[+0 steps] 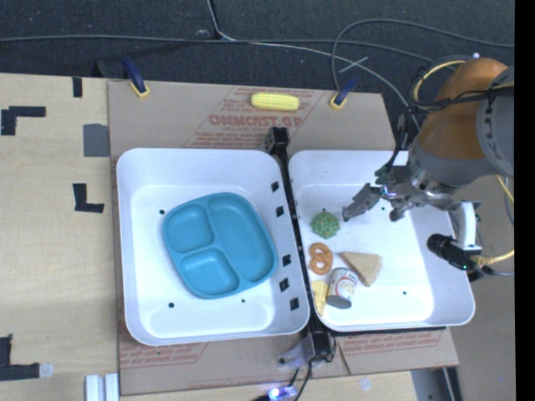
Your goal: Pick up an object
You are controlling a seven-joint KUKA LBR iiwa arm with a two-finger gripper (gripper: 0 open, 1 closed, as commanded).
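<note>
**Mia:** Over on the left of the frame sits the left bin (134, 224), with a blue plate (219, 244) lying flat in it. It looks like hard plastic, wide and smooth. I think it would be slippery and hard to pinch.

**Sam:** What is that yellow thing at the top, in the middle?

**Mia:** A little toy corn (274, 101). It lies on the brown board (167, 124) that covers the surface, outside both bins.

**Sam:** And right of the middle?

**Mia:** That is the right bin (435, 299). The small things are bunched at its left side. Highest is a bumpy green ball (325, 223). Below it is an orange pretzel (320, 258). Beside that is a tan wedge (363, 266). Lowest is a small can (340, 287) lying on its side, with a yellow bit (318, 294) touching it.

**Sam:** Which one would be good to pick up?

**Mia:** I would guess the green ball. It sits a little apart from the others, looks light, and its bumps may stop it slipping. Taking it across the middle seems best. The can is round and could roll away.

**Sam:** Where is the gripper (378, 203)?

**Mia:** At the right, above the right bin, just right of the green ball. Its fingers (358, 206) are spread wide apart. Nothing is between them.
</note>
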